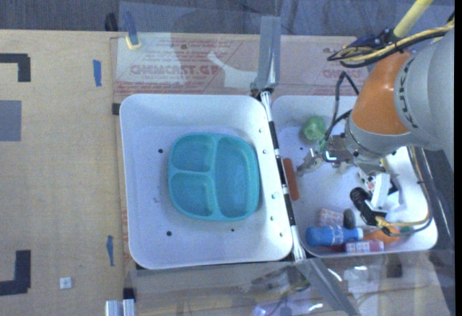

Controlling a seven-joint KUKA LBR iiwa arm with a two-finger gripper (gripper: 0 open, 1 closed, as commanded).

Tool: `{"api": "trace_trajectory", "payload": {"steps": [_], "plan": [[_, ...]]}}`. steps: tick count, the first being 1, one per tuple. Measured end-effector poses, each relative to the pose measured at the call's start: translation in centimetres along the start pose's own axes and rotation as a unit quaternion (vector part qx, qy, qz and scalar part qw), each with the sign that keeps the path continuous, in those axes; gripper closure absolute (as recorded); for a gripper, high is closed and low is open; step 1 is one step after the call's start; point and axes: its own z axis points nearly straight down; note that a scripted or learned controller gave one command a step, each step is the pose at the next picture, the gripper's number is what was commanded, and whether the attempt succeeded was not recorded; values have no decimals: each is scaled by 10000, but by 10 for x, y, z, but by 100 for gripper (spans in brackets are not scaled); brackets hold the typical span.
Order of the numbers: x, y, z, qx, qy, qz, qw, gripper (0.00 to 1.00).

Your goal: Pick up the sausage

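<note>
over the right-hand shallow white bin [426,231], the grey two-finger gripper [312,160] hung with its fingers apart and nothing between them. the slim reddish-brown sausage [290,179] lay just beside it, along the bin's left wall. a small green ball [314,128] sat near. the teal sectioned plastic plate [214,176] rested in the left white bin [141,163].
</note>
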Motion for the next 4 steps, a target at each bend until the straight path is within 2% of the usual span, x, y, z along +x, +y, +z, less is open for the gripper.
{"api": "trace_trajectory", "payload": {"steps": [1,2,3,4], "plan": [[-24,-42,-97,34,11,635,9980,0],[-11,-88,-135,41,23,-551,9985,0],[109,-64,-97,45,21,-484,9988,0],[92,-66,-97,41,18,25,10000,0]]}}
